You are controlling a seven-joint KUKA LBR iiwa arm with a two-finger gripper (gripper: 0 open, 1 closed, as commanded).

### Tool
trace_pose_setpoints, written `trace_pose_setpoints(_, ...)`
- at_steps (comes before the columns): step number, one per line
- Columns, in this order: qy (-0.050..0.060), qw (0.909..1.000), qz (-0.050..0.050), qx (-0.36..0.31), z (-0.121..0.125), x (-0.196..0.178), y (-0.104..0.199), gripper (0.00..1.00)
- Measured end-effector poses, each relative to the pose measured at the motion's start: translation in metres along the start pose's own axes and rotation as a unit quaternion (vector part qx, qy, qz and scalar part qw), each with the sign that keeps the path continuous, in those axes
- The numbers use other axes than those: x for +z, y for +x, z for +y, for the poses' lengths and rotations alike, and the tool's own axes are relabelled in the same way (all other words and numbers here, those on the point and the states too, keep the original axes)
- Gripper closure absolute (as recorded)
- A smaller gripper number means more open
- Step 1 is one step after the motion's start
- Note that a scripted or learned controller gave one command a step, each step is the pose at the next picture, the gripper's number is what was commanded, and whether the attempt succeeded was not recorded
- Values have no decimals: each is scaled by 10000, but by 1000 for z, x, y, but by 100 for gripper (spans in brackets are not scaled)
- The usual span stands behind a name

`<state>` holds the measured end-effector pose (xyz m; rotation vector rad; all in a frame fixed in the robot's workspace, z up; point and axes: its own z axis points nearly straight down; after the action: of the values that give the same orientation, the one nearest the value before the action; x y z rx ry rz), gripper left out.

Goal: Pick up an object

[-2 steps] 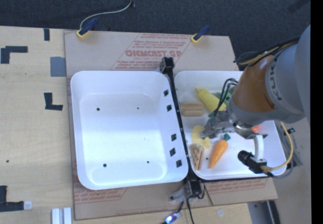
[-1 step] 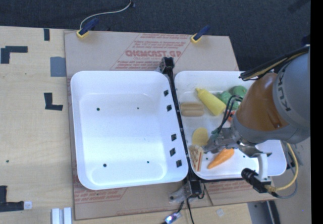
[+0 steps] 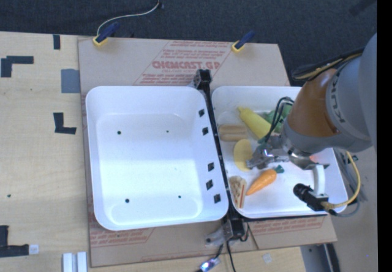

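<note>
My gripper [image 3: 260, 156] hangs low in the right bin [image 3: 278, 204], near its middle. It overlaps the right edge of a pale yellow round piece [image 3: 241, 153]. An orange carrot [image 3: 261, 182] lies just below the gripper, tilted up to the right. A yellow banana-like piece [image 3: 252, 120] lies further back, with a small green thing [image 3: 273, 116] at its right end. A tan cylinder [image 3: 231, 133] rests against the bin's left wall. A ridged brown piece [image 3: 237, 190] sits in the front left corner. I see nothing held.
The left bin [image 3: 98, 142] stands beside the right one, and the two share a dividing wall [image 3: 212, 148] with black clips. The arm's orange band [image 3: 312, 111] and grey body cover the right bin's far right side. Both bins rest on a cardboard sheet [image 3: 177, 62].
</note>
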<state>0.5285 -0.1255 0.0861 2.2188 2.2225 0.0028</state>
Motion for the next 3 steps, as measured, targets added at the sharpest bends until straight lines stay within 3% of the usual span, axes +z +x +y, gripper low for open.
trace_pose_setpoints(1,-5,10000,-6,11,-34,0,-6,100)
trace_pose_setpoints(2,2,10000,-6,-9,17,1,8,100)
trace_pose_setpoints(3,-64,10000,-11,-20,51,-128,33,100)
